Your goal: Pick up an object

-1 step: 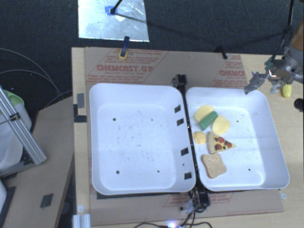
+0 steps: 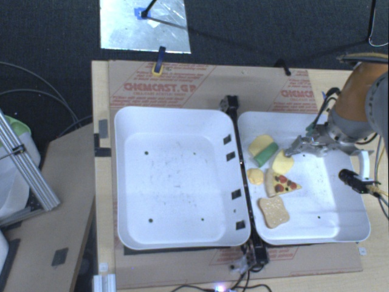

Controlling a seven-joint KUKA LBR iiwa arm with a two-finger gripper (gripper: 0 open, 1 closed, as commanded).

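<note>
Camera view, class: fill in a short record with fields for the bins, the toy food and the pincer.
right bin: holds all the toy food
items: pizza slice, bread slice, green block, three yellow pieces
left bin: white, shallow
pincer: over the right bin, beside the yellow piece
arm: reaches in from the right

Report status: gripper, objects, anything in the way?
Gripper low in right bin, over the yellow round piece. Nothing seen held. Green block, pizza slice, toast crowd close around.
</note>
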